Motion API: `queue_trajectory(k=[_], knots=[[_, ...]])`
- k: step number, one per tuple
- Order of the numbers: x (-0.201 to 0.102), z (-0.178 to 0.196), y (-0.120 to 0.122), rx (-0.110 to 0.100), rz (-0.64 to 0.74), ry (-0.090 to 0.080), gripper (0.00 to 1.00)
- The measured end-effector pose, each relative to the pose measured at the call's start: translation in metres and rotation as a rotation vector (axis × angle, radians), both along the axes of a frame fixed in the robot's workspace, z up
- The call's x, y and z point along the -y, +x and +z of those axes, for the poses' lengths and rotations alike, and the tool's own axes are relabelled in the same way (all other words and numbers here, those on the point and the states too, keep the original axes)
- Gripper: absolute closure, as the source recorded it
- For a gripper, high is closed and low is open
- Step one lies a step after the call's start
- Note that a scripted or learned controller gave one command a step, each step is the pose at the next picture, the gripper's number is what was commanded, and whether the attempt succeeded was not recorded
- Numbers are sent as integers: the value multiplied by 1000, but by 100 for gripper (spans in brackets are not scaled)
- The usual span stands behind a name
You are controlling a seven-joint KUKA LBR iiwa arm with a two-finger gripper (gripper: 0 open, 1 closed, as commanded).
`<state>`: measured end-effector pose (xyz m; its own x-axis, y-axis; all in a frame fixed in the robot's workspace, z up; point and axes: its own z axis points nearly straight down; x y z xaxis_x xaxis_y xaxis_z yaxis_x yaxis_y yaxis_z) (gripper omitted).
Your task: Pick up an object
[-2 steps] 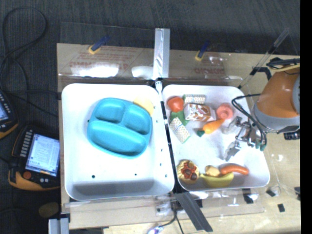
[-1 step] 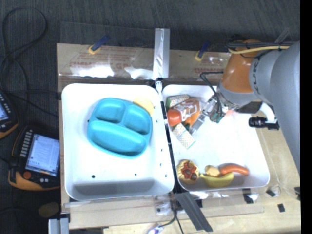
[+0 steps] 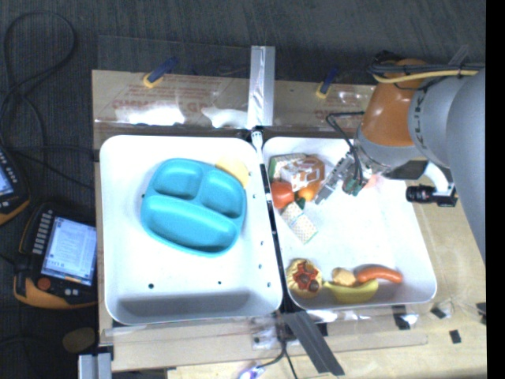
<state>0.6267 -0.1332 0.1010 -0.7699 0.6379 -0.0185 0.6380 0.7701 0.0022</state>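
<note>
Overhead, the grey arm (image 3: 450,125) with its orange band (image 3: 388,117) reaches in from the right and bends down over the back of the right bin (image 3: 394,235). Its gripper (image 3: 338,181) hangs low near that bin's back left part, pointing toward the left wall, with its tip just beside a cluster of small things; whether the jaws stand open or closed cannot be told from this slant, and nothing can be seen between them. That cluster lies against the divider: a brown and white wrapped item (image 3: 296,166) at the back, an orange-red piece (image 3: 282,194) in front of it, and a pale patterned packet (image 3: 300,223) a little nearer the camera. Along the front wall of the same bin lie a yellow banana-shaped toy (image 3: 347,292), a red sausage-shaped toy (image 3: 379,274) resting on its right end, and a round red and yellow piece (image 3: 303,275) at its left end. In the left bin (image 3: 126,275) a blue divided tray (image 3: 194,204) lies tilted in the middle, and a yellow object (image 3: 233,169) peeks out from behind its far right corner. On the dark floor left of the bench, a handheld pendant with a lit screen (image 3: 63,253) rests among black cables.
</note>
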Motion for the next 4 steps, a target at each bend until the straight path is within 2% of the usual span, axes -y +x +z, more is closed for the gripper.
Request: queue_trajectory(k=[1, 2, 3, 4], knots=[[-9, 156, -74, -13, -205, 8, 100], [-62, 115, -121, -17, -264, 10, 100], [-47, 230, -142, -11, -519, 10, 100], [-51, 152, -143, -14, -470, 11, 100]])
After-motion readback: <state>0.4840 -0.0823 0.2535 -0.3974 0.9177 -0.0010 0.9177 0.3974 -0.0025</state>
